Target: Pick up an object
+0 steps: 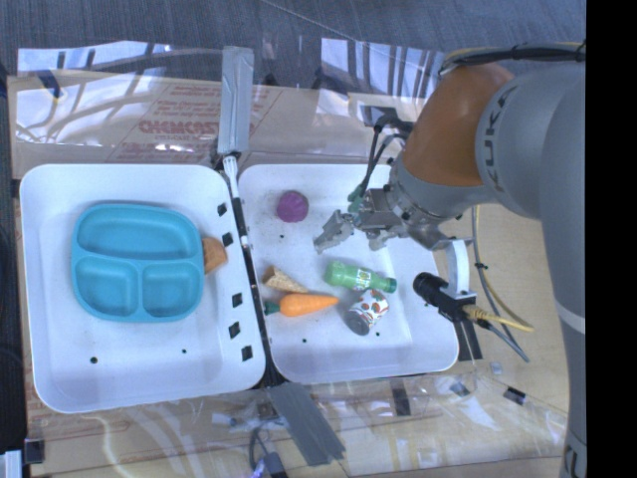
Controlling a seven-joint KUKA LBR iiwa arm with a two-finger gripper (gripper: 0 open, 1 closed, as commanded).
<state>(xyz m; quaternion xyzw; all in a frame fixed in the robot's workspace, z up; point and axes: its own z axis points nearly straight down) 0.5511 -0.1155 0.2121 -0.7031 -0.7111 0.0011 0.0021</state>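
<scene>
- Grey carpet lies behind a bench covered in clear plastic and brown card, and two shallow white bins sit side by side on it
- We see the left bin [60, 366] holding a blue divided plate [137, 261], with an orange-brown lump [214, 255] just beside the plate's right edge
- We find the right bin [299, 361] holding the pickable things: a tan wedge [283, 281], a carrot [307, 305], a purple ball [292, 206], a green bottle [360, 278] and a small tipped cup [367, 312]
- We judge the carrot a fair target: it lies flat near the bin's front left, points left to right, and looks like light, stiff toy plastic, so a pinch across its middle should hold, though the taper may slip
- We think the green bottle, lying on its side at the bin's middle, is also light and hard; its round body could roll away, so we would close across its width
- We expect the purple ball, near the back wall and well apart from the rest, to be the most slippery
- We place the claw [336, 229] above the bin between the ball and the bottle, with nothing between its fingers; we cannot tell how far apart they stand
- We see the grey arm [528, 137] with its orange band reaching in from the right
</scene>
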